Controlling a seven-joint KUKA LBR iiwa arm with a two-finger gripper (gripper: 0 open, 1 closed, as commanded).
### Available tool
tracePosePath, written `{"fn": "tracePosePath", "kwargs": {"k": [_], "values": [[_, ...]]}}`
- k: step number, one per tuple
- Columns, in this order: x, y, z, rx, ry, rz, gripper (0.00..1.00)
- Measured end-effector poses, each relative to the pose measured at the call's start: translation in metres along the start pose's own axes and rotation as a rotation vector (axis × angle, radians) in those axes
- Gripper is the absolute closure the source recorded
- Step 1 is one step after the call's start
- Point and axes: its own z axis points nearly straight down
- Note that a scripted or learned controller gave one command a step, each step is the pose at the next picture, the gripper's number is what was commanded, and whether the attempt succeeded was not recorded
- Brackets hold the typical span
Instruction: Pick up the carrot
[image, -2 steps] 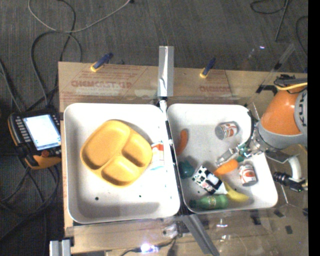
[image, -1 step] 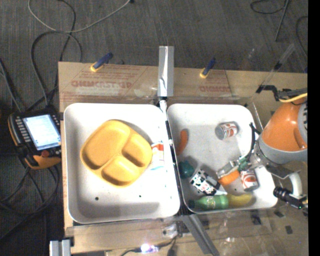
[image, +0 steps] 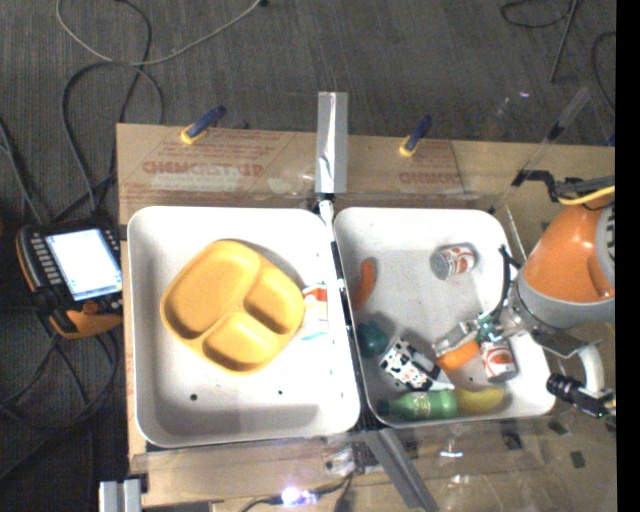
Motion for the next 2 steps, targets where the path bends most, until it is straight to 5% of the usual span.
{"fn": "tracePosePath", "kwargs": {"k": [1, 2], "values": [[0.0004, 0.0019, -0.0087, -0.002, 0.001, 0.001, 1.0], [0.0006, 0.0017, -0.0085, -0.001, 0.002, 0.001, 0.0]]}}
